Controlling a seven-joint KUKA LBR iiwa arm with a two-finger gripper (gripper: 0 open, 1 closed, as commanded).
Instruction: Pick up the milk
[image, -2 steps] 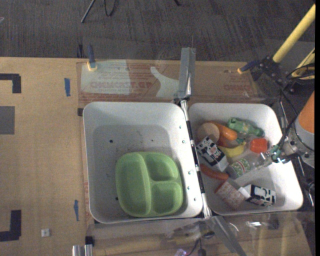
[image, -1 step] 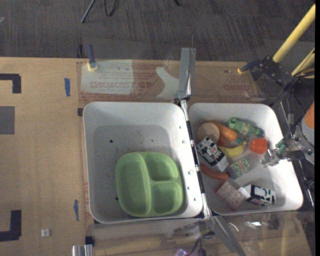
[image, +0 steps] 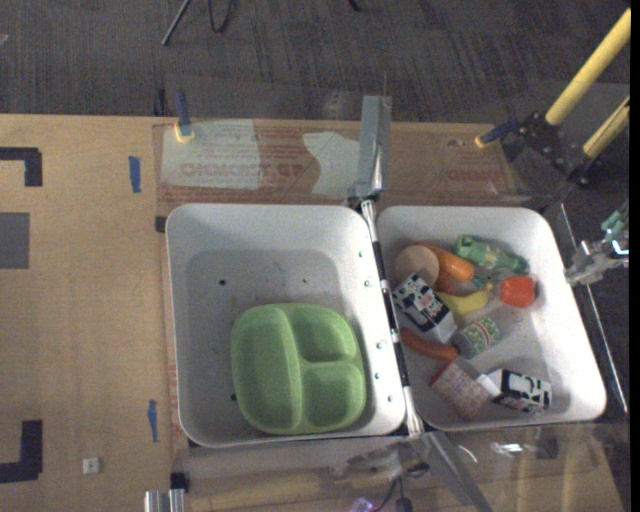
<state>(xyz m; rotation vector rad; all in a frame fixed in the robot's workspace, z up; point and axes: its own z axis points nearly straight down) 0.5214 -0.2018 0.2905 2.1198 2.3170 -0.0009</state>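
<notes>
Boxy cow-print milk carton (image: 522, 390) in right bin (image: 580, 340); end effector (image: 600, 250) state unclear.

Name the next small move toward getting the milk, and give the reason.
Probably bring the arm in from the right to hover above the milk carton. It lies in the right bin by the dividing wall, hemmed by the banana and the sausage, so a straight descent seems safest.

Pic's kinda dim and soft overall, low-res w/ some grain. Light's even from overhead, so the white bins (image: 270, 225) glow a bit, faint shadows along their inner walls. Floor past the desk's (image: 80, 300) far edge goes dark.
</notes>
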